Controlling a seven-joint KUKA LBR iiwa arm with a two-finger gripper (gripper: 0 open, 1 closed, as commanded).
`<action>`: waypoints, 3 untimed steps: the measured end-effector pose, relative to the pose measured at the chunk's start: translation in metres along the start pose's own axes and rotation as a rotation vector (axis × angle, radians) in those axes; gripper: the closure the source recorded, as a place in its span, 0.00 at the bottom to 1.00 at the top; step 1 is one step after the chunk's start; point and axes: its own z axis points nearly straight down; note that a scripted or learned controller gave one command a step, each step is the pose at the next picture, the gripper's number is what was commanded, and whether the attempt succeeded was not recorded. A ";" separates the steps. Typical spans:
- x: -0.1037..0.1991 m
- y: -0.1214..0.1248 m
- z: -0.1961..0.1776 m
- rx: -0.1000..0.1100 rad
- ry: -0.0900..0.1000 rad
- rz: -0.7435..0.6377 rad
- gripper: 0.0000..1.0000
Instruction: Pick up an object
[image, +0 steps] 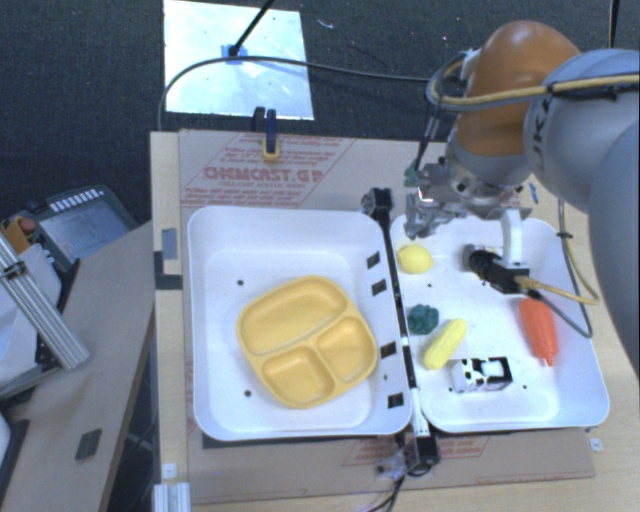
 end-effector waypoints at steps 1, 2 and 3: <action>0.054 -0.001 -0.008 -0.001 0.001 -0.001 1.00; 0.102 -0.011 0.002 0.001 0.000 0.000 1.00; 0.099 -0.011 0.001 0.000 -0.001 0.005 0.00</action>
